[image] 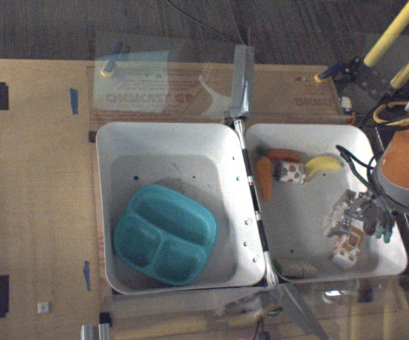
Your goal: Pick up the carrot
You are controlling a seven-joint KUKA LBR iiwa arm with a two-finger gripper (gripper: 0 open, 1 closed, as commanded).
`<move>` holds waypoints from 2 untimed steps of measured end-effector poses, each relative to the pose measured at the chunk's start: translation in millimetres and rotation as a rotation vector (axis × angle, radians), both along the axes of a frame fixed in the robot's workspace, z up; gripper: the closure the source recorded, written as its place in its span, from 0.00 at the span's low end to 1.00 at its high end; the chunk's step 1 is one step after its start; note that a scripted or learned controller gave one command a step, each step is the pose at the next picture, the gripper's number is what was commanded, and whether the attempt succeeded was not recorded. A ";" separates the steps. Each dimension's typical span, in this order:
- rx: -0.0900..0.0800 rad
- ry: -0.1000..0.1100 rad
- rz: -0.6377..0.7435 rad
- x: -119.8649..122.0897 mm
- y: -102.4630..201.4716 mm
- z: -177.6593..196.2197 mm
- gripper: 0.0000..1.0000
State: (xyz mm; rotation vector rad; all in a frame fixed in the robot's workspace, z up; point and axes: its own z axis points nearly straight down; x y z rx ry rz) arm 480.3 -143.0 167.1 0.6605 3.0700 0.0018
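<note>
Two white bins sit side by side on a wooden bench [35, 211], the left bin [109, 144] holding a teal plate [163, 234]. Over the right bin's [310, 211] near right corner hangs the gripper [347, 225]; whether it is open or closed cannot be told. Farther back, the carrot [264, 178] lies against that bin's left wall, beside a banana [323, 165].

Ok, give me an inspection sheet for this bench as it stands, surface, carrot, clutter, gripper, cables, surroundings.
Surface: wooden bench bearing two white bins, left bin and right bin, side by side.
Job's things: carrot lies against the right bin's left wall, near its far corner, untouched.
Clutter: teal divided plate in the left bin; in the right bin a second orange piece, a small carton, a banana and another small carton.
Grippers: gripper low over the right bin's right side, above the second carton, away from the carrot.
Cables: black cable looping on the floor beyond the bench.
Surroundings: blue tape marks on the bench.
</note>
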 end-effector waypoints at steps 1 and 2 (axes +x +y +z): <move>0.001 0.004 -0.420 -0.5 52.9 -46.5 1.00; 0.000 -0.003 -0.319 -0.1 62.7 18.0 1.00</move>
